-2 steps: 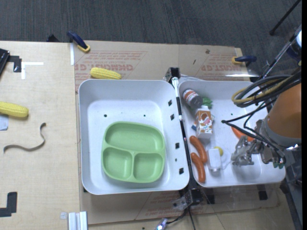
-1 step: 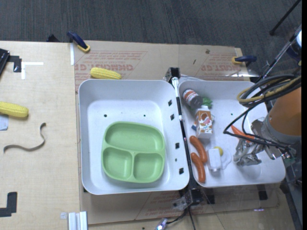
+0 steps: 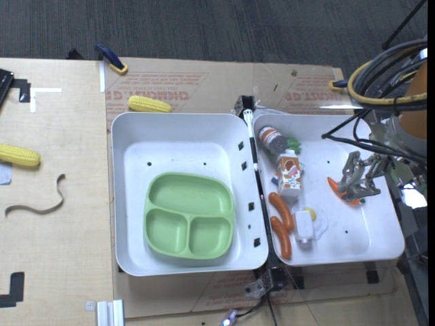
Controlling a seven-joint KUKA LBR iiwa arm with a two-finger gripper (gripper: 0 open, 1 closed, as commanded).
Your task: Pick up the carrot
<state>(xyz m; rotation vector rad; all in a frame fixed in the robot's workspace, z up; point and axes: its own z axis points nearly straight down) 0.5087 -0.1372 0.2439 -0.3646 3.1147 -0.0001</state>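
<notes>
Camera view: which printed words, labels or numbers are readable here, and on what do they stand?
Red print on the brown cardboard sheet under the bins: upside down, too blurred to read.
Label on the small white and red carton: too small to read.
Label on the small round jar: unreadable.

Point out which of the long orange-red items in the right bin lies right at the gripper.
The carrot, alone toward the right side of the right bin, at the gripper. The two sausages lie by the bin's left wall, beside the carton.
</notes>
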